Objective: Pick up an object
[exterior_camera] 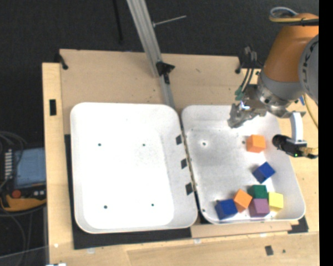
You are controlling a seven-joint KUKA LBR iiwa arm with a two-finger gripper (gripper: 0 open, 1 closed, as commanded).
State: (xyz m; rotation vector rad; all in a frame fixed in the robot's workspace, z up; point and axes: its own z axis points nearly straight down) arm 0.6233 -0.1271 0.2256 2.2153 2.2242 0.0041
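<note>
Pincer [240,115]: poised over the right bin [211,165], upper part; how far it is open cannot be told; nothing visible in its hold. Orange cube [256,143]: in the right bin, just below and right of the pincer, apart from it. Blue cube [263,172]: lower, alone. Cluster at the right bin's near edge: blue [226,208], orange [243,199], green [260,191], purple [259,207], yellow [276,200]. Left bin [127,165]: beside the right bin on the bench [111,76].
</note>
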